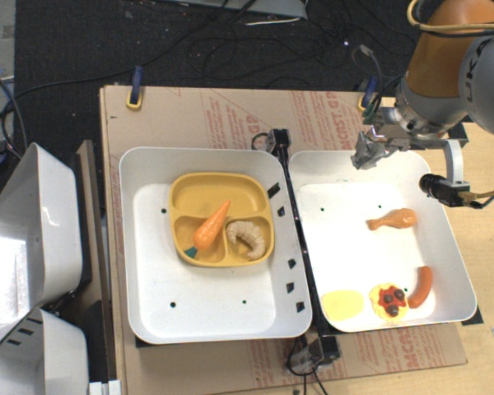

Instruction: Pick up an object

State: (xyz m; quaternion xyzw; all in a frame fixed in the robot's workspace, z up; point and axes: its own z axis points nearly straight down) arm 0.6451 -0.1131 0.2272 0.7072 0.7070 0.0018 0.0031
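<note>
Brown cardboard covers the desk [230,113], and on it sit two shallow white bins side by side. Left bin [148,303] holds a yellow divided plate [198,192]; an orange carrot [212,225] lies slanted across the plate's divider, and a pale curled shrimp [247,239] rests in the plate's lower right compartment, just beside the carrot. Right bin [346,237] holds four loose pieces. A chicken drumstick [393,219] lies near the middle right, well apart from the others. Along the bin's near edge, a flat yellow disc [342,304] lies at the left, a small round piece with red and dark toppings [389,299] just beside it, and a red-orange sausage [421,286] stands slanted at the right, touching or nearly touching the topped piece. Grey arm with its orange band [449,44] reaches in from the upper right, and the gripper [369,153] hangs over the far edge of the right bin, away from every piece. Whether the gripper is spread or pressed together cannot be told from this view; nothing is seen in it.
</note>
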